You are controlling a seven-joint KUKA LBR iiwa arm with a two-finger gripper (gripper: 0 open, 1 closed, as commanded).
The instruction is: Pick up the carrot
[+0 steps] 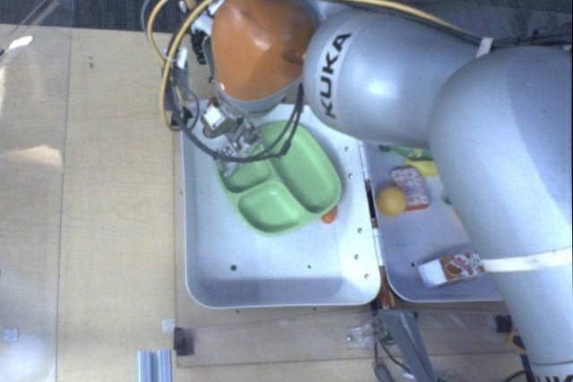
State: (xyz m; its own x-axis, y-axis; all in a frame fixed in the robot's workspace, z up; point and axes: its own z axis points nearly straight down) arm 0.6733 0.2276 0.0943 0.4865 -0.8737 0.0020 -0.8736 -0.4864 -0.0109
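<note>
Gripper (235, 146), finger state indiscernible, hangs over the green tray (288, 179) in the left bin (269, 286); carrot (329, 216) at the tray's right edge risks being missed.

Green divided tray (295, 183) in left bin (269, 286); yellow ball (390, 201), carton (452, 267) in right.
</note>
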